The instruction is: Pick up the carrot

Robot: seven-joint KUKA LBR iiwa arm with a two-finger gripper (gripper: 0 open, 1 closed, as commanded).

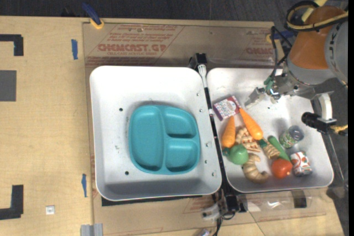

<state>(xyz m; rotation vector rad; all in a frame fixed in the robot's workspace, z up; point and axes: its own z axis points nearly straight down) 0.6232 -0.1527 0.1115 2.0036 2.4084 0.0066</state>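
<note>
The carrot is a short orange cone lying aslant in the middle of the right bin, among other toy foods. A second orange piece lies just to its left. My gripper hangs over the back part of that bin, above and a little right of the carrot and apart from it. Its fingers look open, with nothing between them.
Around the carrot lie a purple-and-white packet, a green ball, a tan pastry, a red tomato, a small can and a green stick. The left bin holds a teal divided tray.
</note>
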